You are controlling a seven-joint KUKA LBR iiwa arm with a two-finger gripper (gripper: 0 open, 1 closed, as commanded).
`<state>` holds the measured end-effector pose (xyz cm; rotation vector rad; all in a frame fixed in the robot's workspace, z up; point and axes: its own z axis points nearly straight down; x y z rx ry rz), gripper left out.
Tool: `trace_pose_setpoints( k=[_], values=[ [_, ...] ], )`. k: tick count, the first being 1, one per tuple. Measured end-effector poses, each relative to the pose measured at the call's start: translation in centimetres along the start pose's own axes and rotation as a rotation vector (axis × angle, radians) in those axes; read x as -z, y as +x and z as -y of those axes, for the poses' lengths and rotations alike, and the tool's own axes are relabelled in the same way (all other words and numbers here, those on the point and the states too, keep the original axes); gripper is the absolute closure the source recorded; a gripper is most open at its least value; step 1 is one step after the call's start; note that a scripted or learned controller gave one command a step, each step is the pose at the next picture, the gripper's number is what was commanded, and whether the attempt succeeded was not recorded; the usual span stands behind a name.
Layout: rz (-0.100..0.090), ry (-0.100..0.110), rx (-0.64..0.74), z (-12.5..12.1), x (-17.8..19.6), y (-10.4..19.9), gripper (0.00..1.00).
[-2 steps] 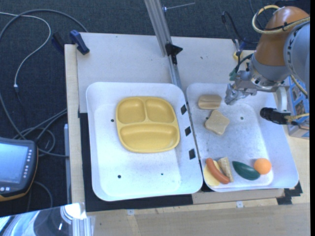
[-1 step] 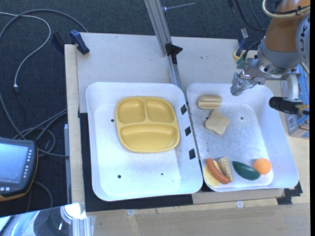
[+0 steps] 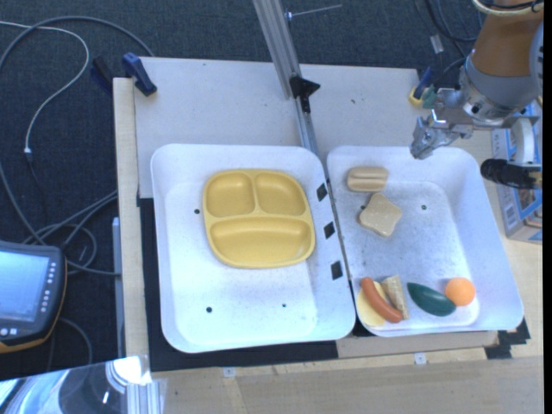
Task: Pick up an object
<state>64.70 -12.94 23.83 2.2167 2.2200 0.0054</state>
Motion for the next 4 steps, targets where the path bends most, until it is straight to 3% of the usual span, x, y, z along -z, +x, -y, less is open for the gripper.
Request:
trace_pose_setpoints(
  k=[2, 4],
  values=[
    [-0.004, 0.009, 0.005, 1.5, -0.6, 11.6, 1.0],
    [-0.004, 0.009, 0.006, 4.6, -0.3, 22.7, 1.0]
  ],
)
